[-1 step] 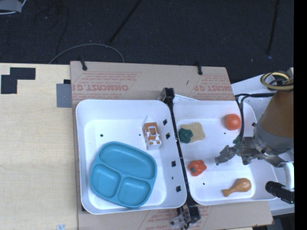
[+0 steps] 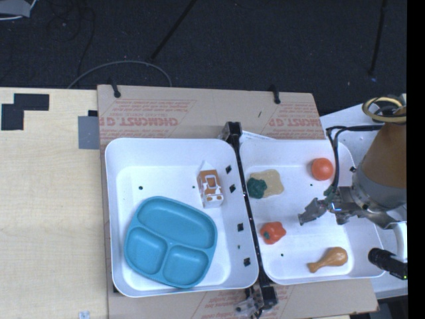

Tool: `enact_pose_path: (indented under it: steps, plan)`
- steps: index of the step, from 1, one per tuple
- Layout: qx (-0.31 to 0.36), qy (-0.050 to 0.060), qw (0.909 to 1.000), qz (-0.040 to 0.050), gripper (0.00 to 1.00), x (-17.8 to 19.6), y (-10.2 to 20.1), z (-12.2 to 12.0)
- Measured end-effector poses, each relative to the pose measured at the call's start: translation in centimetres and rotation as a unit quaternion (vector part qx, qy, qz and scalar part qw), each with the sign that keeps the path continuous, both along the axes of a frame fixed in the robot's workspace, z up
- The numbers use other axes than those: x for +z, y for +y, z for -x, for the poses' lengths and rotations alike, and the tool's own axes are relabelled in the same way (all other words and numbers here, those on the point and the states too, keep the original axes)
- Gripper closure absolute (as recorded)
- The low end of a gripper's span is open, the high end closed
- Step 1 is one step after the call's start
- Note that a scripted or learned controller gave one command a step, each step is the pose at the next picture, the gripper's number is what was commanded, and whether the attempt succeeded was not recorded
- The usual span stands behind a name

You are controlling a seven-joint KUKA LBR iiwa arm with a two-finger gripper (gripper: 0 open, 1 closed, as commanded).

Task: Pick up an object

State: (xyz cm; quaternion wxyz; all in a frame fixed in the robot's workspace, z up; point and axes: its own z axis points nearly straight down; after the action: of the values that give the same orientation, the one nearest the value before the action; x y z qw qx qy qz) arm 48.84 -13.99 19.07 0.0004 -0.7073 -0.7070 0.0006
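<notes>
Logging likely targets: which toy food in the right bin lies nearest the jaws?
The red pepper-like toy, just left of the gripper. The orange ball, drumstick and green-topped beige piece lie farther off.

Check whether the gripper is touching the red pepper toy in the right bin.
Apart. In the camera view, the gripper sits right of the red pepper toy, with a strip of bare white floor of the right bin plainly visible between them.

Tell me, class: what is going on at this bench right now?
A robot arm reaches in from the right, its gripper over the right bin with nothing visibly between its fingers. That bin has an orange ball, a red pepper, a drumstick and a tan and green item. The left bin has a blue tray and a small carton.
</notes>
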Motion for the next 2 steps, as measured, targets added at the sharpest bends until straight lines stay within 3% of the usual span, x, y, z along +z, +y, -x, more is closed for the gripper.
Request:
enact_pose_path:
  steps: [2]
  plan:
    - [0.000, 0.003, 1.0000, -0.0015, 0.00, -9.8, 0.7, 0.3]
